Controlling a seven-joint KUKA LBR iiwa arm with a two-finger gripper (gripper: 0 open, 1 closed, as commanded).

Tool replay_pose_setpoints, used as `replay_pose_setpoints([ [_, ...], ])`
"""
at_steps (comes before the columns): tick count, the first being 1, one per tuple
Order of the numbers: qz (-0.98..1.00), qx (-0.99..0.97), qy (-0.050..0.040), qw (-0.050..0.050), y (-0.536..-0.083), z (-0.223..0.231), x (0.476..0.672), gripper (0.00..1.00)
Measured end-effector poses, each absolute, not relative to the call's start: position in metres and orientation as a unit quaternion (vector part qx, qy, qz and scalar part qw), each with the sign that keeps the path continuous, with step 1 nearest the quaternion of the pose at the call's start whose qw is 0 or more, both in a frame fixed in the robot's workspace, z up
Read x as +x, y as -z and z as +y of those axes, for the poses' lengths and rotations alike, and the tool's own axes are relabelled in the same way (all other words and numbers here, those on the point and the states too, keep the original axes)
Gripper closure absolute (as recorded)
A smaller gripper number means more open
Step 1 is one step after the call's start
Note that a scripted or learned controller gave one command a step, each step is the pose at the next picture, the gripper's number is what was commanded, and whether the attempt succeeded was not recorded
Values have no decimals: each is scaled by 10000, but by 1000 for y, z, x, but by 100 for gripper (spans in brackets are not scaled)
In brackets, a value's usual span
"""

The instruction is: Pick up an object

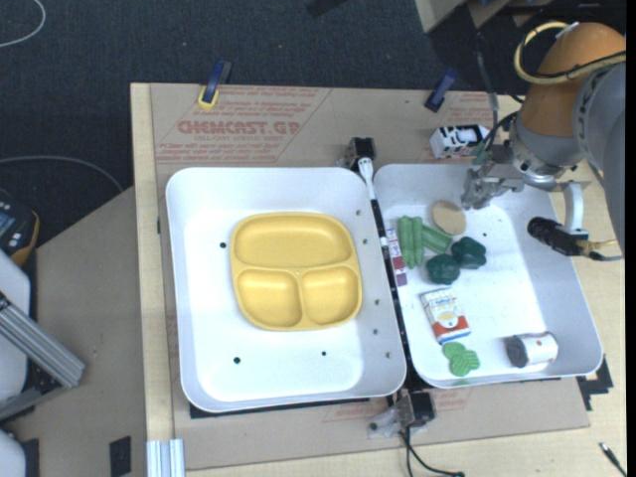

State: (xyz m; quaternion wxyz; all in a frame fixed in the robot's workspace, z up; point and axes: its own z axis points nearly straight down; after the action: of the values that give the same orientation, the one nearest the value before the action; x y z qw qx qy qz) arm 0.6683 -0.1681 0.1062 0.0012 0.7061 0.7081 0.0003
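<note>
So the arm (571,78) comes in from the right, and its gripper (481,189) hangs over the back of the right bin (556,306), just beside a round tan disc (448,217). Honestly can't tell how the claw is set.

Stuff in that smooth white plastic bin: two ribbed green pods (417,237) near the left wall, two lumpy dark green blobs (455,259) touching each other, a small carton (443,315), a bumpy bright green piece (460,360) and a stubby white cylinder with a dark end (531,349).

The left bin (199,346) holds a glossy yellow tray (295,268) with three rounded compartments.
</note>
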Motion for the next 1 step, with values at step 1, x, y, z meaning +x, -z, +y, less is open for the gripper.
replay_pose_setpoints([
  [1,7077,7065,-20,37,-151,-167,674,100],
])
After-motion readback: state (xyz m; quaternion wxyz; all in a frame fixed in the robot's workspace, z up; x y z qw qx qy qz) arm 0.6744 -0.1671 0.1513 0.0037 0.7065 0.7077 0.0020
